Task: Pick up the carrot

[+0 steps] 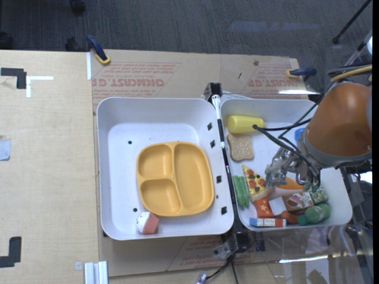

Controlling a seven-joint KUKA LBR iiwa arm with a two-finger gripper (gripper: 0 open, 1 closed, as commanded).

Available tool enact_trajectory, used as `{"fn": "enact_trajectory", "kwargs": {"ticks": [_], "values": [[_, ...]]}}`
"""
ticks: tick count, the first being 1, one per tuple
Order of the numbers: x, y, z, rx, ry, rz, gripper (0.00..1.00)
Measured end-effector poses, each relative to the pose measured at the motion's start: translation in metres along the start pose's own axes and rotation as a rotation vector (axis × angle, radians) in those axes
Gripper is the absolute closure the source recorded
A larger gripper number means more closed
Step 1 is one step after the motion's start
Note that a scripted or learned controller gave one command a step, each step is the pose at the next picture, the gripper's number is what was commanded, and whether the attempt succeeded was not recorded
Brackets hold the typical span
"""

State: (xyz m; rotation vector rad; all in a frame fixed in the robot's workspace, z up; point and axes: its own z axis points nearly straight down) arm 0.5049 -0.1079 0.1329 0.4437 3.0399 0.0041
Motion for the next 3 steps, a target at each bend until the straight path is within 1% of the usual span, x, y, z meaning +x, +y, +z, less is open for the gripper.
{"fn": "enact_trajectory", "kwargs": {"ticks": [1, 2, 3], "values": [[-0.004, 0.001, -0.010, -0.002, -0.008, 0.000, 1.00], [0.020, -0.023, 0.038, 0.003, 0.061, -0.278, 1.00], [0.029, 0.006, 0.038, -0.009, 0.062, -0.616, 1.00]]}}
